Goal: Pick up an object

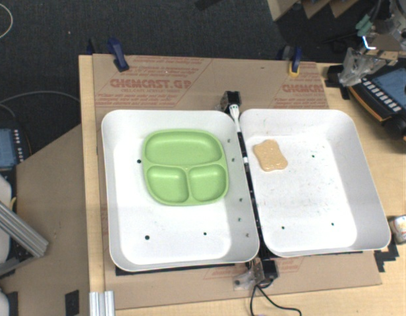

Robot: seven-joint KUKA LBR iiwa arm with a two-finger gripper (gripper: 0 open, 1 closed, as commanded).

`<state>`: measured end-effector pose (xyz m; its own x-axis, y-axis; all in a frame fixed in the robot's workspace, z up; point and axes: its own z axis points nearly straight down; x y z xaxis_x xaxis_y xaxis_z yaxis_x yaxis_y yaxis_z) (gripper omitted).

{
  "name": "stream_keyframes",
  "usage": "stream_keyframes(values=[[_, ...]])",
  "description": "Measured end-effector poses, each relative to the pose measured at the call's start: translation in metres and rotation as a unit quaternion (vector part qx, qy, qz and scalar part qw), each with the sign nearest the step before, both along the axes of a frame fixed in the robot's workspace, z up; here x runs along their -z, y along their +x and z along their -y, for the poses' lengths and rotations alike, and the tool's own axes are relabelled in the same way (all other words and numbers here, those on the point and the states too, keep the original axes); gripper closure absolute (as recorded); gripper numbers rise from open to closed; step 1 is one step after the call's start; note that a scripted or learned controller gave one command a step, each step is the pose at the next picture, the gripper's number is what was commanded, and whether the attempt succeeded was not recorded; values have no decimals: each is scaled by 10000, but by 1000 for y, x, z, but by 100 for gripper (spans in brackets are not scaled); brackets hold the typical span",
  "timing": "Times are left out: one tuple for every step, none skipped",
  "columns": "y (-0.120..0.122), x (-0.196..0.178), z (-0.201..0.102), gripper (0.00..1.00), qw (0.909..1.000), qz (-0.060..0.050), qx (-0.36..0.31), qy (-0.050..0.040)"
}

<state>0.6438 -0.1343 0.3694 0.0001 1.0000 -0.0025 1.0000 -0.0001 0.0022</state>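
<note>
The counter (58,196) carries a brown board clamped down at its far edge, presumably so nothing slides when the arm presses into the bins. On that board sit the two shallow white bins side by side, their inner rims touching along the middle where a dark strip runs between them. The left bin (124,242) holds a pale green divided plate (185,167), lying flat and upright toward the far half of the bin, its one long compartment away from me and two smaller ones nearer. It is broad and low, so I'd judge it awkward for a two-finger grasp except at the rim. The right bin (321,209) holds a small tan flat piece (269,155), shaped rather like a slice of toast, lying near the far-left corner, just beside the shared rim but apart from it. That looks the easier pick, small and standing clear of the wall. At the top right corner some metal and cabling (368,51) stands back from the bins; whether that is the hand I cannot tell, nor its state.
</note>
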Motion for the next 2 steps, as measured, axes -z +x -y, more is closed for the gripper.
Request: stream_keyframes(values=[[-74, -10, 14, 100, 10000, -25, 19, 14], [10, 22, 39, 100, 10000, 23, -7, -9]])
